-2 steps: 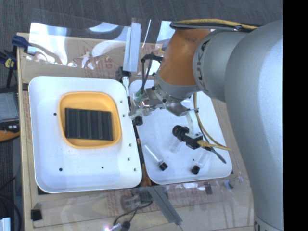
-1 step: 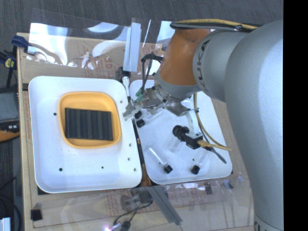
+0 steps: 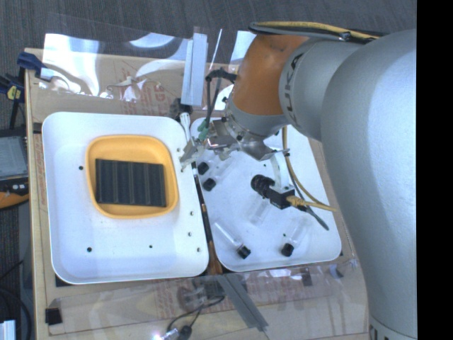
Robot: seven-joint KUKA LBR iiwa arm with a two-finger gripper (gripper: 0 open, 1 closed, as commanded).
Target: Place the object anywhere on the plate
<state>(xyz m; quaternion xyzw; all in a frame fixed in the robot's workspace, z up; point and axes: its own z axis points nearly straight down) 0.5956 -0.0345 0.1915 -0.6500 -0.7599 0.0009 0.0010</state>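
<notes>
The grey arm (image 3: 340, 105) fills the right side and bends over the right bin (image 3: 322, 243). Beside it, the left bin (image 3: 64, 250) carries the yellow plate (image 3: 131, 149), with a dark ribbed panel (image 3: 131, 183) in its hollow. The gripper (image 3: 202, 146) hangs at the upper end of the seam between the two bins, and it cannot be told whether it is open or closed, or whether it carries anything.

The object is most likely one of the small clear pieces with black caps lying apart in the right bin: one (image 3: 241, 250) and another (image 3: 287, 248) near the front wall, and a third (image 3: 209, 184) just below the gripper.

The step in hand looks like the pick. To do it well, the arm should come straight down on a single piece, clear of the bin wall, then lift high enough to cross the seam and release over the plate's hollow.

The worktop (image 3: 127, 304) is pale and glossy. A dark carpeted floor (image 3: 106, 6) lies beyond it.
</notes>
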